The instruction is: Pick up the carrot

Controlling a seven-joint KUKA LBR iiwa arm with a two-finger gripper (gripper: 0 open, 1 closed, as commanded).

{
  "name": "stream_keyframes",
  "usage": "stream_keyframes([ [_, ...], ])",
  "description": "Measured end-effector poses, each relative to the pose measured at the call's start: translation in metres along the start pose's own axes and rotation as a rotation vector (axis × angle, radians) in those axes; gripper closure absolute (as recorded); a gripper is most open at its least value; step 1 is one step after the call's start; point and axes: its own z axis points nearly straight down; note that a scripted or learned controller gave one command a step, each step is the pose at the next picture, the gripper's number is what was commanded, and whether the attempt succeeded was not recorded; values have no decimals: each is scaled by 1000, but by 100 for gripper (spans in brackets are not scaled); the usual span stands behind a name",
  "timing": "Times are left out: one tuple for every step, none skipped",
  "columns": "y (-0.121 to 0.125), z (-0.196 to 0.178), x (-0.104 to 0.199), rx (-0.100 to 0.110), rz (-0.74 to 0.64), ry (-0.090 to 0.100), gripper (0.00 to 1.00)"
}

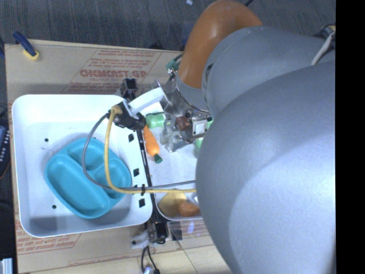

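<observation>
Grey arm (274,153) above orange carrot (151,142)

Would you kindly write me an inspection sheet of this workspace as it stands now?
Surface: two shallow white bins on a printed cardboard sheet.
Job's things: small orange carrot lying near the divider between the bins, in the right one.
Clutter: blue two-compartment plastic dish in the left bin; tan bowl in the right.
Grippers: metal gripper beside the carrot, finger state unclear.
Cables: yellow and grey hoses looping over the dish.
Surroundings: dark floor.
</observation>
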Motion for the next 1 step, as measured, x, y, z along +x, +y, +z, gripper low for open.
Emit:
stream_keyframes([
  [-55, 39, 6, 1, -45, 0, 100],
])
